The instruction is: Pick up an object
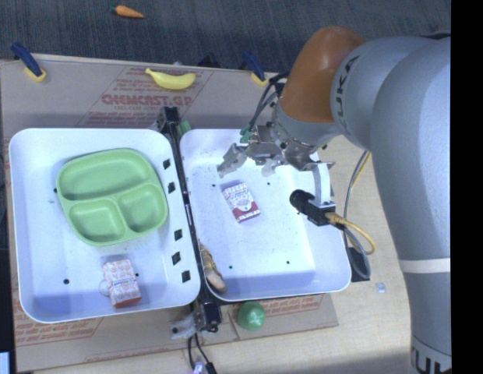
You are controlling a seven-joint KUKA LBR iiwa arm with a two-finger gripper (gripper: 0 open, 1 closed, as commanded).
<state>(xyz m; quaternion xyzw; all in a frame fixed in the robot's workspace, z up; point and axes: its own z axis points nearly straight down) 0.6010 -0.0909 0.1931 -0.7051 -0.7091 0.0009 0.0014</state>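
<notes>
Nearest the camera rose the grey arm with its orange band (327,72), reaching in from the right and ending in the two-finger gripper (253,156) low over the far part of the right white bin (304,267). Whether the fingers stood open or closed could not be told, as the wrist hardware hid them; nothing could be seen held between them.

Taking that right bin as the landmark, a small red-and-white carton (241,202) lay flat near its middle, just on the near side of the gripper and apart from it, tilted a little. A tan, knobbly object (211,272) rested in the bin's near-left corner against the wall. Just outside the bin's near edge, a small green ball (252,315) sat on the cardboard-covered counter (109,100). Beyond the bin's far-left corner, a yellow plastic banana (171,77) lay on the cardboard.

Touching the right bin's left side stood the left white bin (27,232). It held a pale green three-compartment plastic tray (112,195) in its far half and a second red-and-white carton (121,281) near its front wall. Well beyond the counter, a small orange carrot-shaped object (129,11) lay on the dark floor.
</notes>
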